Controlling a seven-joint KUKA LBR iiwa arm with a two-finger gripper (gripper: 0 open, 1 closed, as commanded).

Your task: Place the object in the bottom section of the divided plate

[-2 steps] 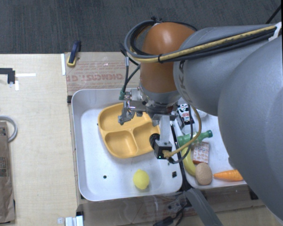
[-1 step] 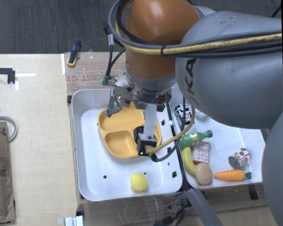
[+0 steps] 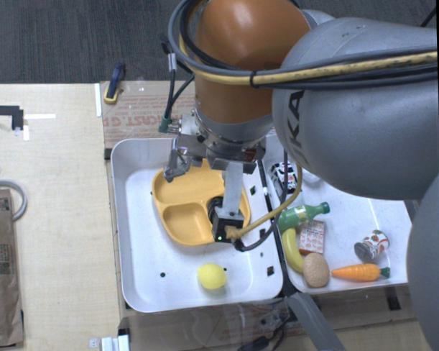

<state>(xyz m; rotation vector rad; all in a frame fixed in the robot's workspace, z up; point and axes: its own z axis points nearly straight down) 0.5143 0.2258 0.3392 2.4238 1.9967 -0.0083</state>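
In the left bin [image 3: 139,239], mid-frame, the yellow divided plate [image 3: 179,201] lies with its small bottom section [image 3: 187,223] toward the frame's lower edge. The lemon [image 3: 212,276], which I take for the object, rests on the bin floor just below it, apart from the plate. The gripper [image 3: 179,164] hangs over the plate's upper left rim, and I cannot tell whether it is apart or together; it should come down squarely over the lemon, grip across its middle since it may roll, lift clear of the rim and release low in the bottom section.
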